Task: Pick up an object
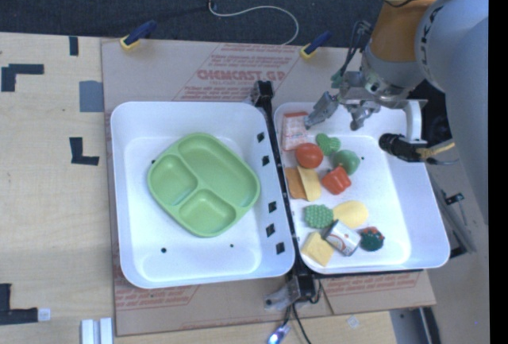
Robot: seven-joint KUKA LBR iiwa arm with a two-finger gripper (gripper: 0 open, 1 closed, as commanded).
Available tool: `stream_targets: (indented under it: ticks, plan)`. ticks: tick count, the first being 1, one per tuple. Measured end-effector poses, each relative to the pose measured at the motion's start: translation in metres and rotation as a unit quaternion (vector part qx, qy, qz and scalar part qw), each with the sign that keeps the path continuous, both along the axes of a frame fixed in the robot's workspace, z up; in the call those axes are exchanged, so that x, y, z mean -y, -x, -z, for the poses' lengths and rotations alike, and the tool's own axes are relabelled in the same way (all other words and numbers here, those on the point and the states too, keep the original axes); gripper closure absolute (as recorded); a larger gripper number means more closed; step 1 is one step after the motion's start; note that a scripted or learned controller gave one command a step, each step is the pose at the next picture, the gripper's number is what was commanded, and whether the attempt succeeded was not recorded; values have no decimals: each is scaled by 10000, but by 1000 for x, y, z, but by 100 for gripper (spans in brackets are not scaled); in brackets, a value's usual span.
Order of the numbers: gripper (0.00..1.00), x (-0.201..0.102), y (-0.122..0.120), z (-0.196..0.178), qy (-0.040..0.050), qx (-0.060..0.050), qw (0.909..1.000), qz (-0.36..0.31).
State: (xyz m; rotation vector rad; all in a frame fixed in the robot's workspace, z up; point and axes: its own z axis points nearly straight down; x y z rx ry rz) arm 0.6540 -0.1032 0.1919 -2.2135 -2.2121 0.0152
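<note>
The right bin (413,207) holds several toy foods: a red tomato (309,155), a red pepper (336,179), green pieces (340,153), a yellow lemon (352,214), a green bumpy piece (317,216), a small can (344,239), yellow cheese (317,249) and a strawberry (371,238). A flat packet (294,129) lies at the bin's far left corner. My gripper (342,112) hovers over the far part of this bin, open, its two fingers spread with nothing between them. It sits just right of the packet and above the green pieces.
The left bin (131,199) holds a green divided plate (204,183). Black clips line the rim between the two bins (272,175). A cable (238,13) trails across the dark floor at the back. The arm's grey body fills the right side.
</note>
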Motion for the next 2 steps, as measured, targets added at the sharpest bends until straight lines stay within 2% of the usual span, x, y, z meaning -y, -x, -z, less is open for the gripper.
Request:
stream_targets:
  ticks: [1,2]
  plan:
    - [0,0,-3,-8,8,70,10000,-13]
    - [0,5,4,53,11,38,10000,-8]
